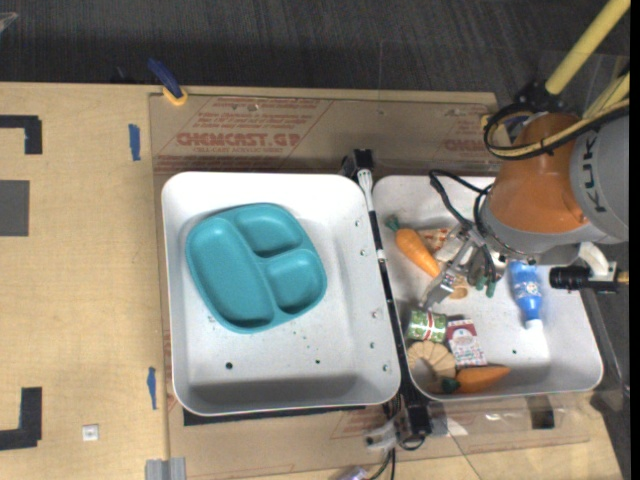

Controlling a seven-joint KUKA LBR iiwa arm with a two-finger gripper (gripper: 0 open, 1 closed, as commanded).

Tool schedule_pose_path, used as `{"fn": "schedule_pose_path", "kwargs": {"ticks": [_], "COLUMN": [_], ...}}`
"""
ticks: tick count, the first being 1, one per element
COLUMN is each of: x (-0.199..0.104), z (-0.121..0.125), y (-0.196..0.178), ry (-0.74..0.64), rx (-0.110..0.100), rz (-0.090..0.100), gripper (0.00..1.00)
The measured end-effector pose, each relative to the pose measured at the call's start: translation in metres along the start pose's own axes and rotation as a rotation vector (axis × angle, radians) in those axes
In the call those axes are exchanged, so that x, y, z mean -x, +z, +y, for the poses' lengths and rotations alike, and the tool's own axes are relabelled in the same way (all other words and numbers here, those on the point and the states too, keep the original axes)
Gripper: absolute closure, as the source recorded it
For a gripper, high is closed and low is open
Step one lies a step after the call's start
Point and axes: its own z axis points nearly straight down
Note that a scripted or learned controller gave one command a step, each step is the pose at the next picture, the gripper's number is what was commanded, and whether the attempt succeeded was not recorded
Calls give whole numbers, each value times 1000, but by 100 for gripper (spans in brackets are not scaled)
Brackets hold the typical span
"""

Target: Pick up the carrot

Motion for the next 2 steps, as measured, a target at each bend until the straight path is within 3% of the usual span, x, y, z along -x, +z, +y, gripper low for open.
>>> {"fn": "schedule_pose_path", "kwargs": {"ticks": [1, 2], "x": [5, -45], "z": [2, 67], "y": [-13, -86], "ry": [-1, 119], "rx": [3, -21], "rz": [-14, 34], "gripper": [100, 100]}}
